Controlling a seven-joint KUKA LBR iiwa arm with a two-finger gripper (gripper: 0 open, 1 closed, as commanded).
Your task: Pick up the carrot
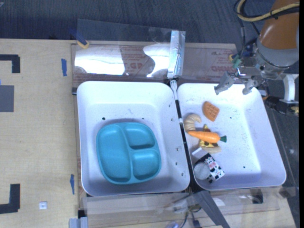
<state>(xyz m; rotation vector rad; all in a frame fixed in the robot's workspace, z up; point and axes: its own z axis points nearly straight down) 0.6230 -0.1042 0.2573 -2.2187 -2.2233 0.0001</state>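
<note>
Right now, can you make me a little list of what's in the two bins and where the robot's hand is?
left bin: a blue plate with three sections
right bin: a carrot lying on its side, a cookie, a croissant, a black and white toy
carrot's neighbours: croissant beside its tip
hand: open, above the right bin's far edge, holding nothing
carrot picked up: not yet
</note>
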